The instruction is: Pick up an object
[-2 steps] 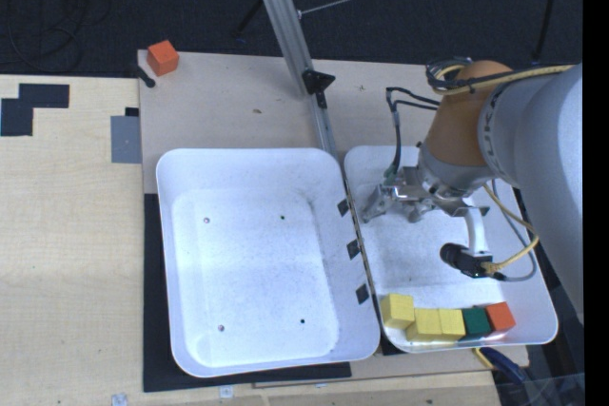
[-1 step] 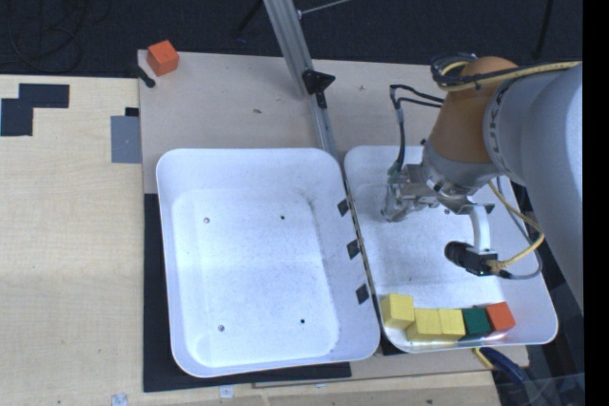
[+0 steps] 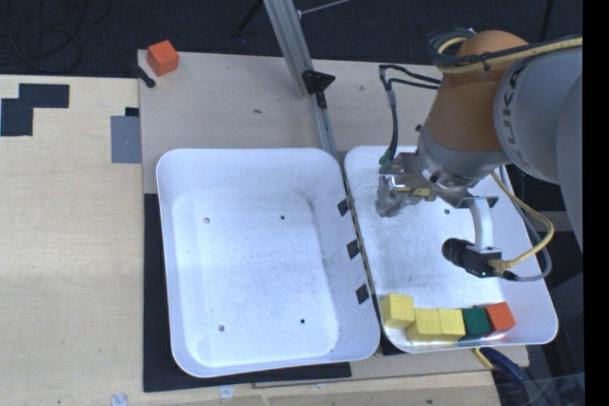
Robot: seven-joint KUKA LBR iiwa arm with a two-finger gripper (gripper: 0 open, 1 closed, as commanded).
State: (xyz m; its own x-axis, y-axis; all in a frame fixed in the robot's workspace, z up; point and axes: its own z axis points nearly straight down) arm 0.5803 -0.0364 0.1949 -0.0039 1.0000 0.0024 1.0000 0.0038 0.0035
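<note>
A row of blocks lies along the near edge of the right bin (image 3: pixel 533 319): a yellow block (image 3: pixel 399 309), a second yellow block (image 3: pixel 440 323), a green block (image 3: pixel 476 322) and an orange-red block (image 3: pixel 500 316). My gripper (image 3: pixel 390 201) hangs over the far left part of that bin, well above the blocks in the picture and apart from them. No block shows between its fingers.
The left bin (image 3: pixel 249 261) sits beside the right one, joined by black clips (image 3: pixel 353 248). An orange cube (image 3: pixel 163 57) rests on the bench's far left corner. A slanted aluminium bar (image 3: pixel 285 14) rises behind the bins. Cables loop beside the wrist.
</note>
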